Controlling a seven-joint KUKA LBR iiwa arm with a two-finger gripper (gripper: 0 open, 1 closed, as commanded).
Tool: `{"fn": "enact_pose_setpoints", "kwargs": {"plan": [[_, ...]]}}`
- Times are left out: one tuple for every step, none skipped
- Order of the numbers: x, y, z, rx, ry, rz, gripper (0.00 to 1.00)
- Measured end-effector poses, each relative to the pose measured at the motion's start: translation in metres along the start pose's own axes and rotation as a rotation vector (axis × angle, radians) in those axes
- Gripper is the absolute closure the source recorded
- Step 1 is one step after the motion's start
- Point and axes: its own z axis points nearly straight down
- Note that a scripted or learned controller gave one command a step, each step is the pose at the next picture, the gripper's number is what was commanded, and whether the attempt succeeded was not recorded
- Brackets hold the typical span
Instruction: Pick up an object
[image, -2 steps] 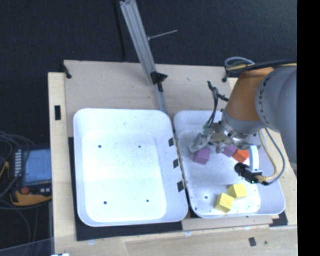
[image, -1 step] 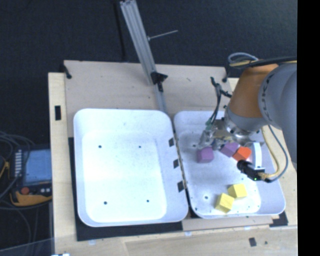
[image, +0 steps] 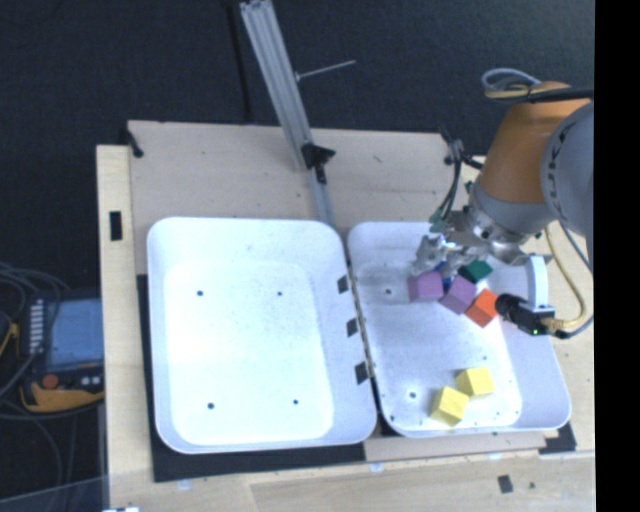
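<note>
Two bins side by side on the bench (image: 230, 180). Right bin (image: 400, 400) holds all the blocks: a tight cluster of four (image: 455, 290) at its far right, under the gripper (image: 440, 252), blocks touching or overlapping. Two more blocks (image: 462, 394) near its front edge, just beside each other, well apart from the cluster. Left bin (image: 165, 300) sits alongside.

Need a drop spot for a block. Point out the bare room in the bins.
The left bin is bare wall to wall. In the right bin, the floor along its left wall is free. It is crowded under the gripper: purple blocks, orange block, yellow blocks.
</note>
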Motion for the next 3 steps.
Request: {"fn": "enact_pose_setpoints", "kwargs": {"plan": [[-0.007,0.007,-0.062,-0.002,-0.001,-0.004,1.0],[-0.008,0.008,-0.107,0.0,0.0,-0.006,1.0],[0.039,-0.009,-0.086,0.008,0.002,-0.008,1.0]]}}
